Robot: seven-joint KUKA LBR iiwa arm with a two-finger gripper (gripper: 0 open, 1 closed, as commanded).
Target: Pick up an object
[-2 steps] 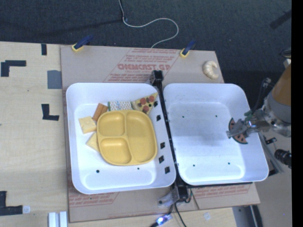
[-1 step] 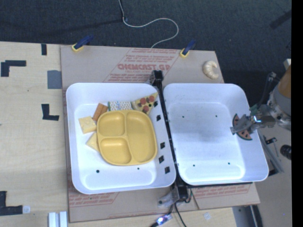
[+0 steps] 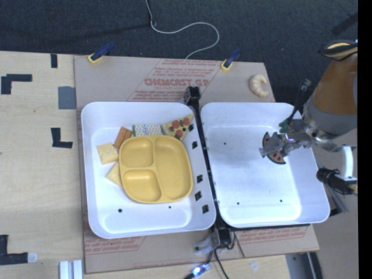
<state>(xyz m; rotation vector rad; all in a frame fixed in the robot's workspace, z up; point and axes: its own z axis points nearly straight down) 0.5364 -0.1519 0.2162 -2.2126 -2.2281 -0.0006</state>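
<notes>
The yellow divided plate (image 3: 156,168) lies flat in the left bin (image 3: 93,121), covering most of its middle. It is the biggest candidate for a pick, a rounded rectangle whose long axis runs from the near left toward the far right, with one wide compartment on the near-left side and two narrower ones beside it. Tucked partly under its left and far edges is a scatter of flat pieces: a pale cracker-like square (image 3: 107,153), an orange-brown strip (image 3: 122,136), and a pizza-slice toy (image 3: 179,125) pointing roughly toward the bin divider.

The claw (image 3: 273,148) hangs over the right bin (image 3: 302,214), in its far-right part, well apart from all of that. A small dark, reddish thing (image 3: 279,156) shows at its tip, but it is too small and blurred to tell whether it sits between the fingers; I cannot tell if the claw is spread or pinched.

My judgement is that the step in hand is getting a grasp. To do it well, the claw should cross to the left bin, turn so its fingers straddle the plate's raised rim across the short way, and descend onto an edge not crowded by the flat pieces. A croissant-like toy (image 3: 259,85) rests on the counter beyond the right bin.
</notes>
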